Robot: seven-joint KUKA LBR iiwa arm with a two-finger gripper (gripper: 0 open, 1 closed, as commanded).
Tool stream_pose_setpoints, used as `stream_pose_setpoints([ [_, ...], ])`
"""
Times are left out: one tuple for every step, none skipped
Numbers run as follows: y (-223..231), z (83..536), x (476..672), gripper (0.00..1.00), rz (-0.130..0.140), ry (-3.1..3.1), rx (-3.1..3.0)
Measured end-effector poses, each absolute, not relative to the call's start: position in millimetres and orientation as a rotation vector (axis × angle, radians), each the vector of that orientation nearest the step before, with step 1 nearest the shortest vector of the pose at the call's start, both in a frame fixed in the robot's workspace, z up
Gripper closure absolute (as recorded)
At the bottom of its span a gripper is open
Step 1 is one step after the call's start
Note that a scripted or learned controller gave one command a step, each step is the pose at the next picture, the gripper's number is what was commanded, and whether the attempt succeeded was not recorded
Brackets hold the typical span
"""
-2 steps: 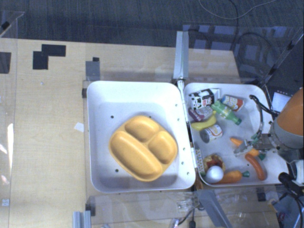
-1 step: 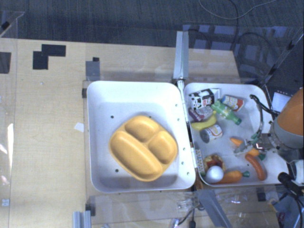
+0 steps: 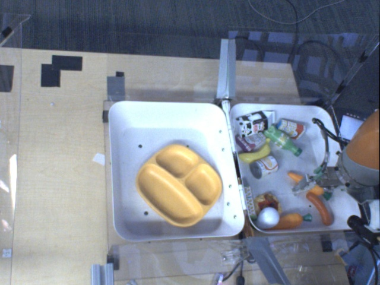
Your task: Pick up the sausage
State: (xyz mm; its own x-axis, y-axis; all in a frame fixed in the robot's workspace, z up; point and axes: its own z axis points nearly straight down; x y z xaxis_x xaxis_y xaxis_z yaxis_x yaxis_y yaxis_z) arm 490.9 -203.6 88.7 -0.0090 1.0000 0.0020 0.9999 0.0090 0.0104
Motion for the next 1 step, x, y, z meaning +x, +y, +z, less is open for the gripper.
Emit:
stream_pose_setpoints([
  [-203.6,88.7,490.9,0.0,0.014,2.227,2.207],
])
